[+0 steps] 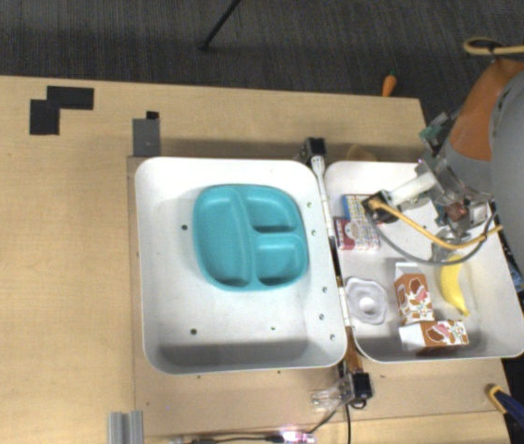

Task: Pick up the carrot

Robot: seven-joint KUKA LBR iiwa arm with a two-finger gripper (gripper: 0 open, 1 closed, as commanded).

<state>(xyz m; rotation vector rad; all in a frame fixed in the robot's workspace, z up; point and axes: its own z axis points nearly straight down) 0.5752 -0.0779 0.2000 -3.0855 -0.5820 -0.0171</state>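
Pale wooden bench [49, 276], seen from above under even light. Beyond the bench's far edge lies dark grey carpet [105, 17], crossed by a thin black rod [234, 12]. Black rectangular patches [58, 107] mark the bench's far left area.

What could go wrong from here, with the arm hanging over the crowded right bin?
1. The gripper is close to the yellow banana, a long shape that could be grabbed by mistake.
2. A brown-and-white carton lies right beside the banana, so a descent there could knock or pinch it.
3. The grey arm covers part of the white right bin, and what lies beneath it cannot be told.
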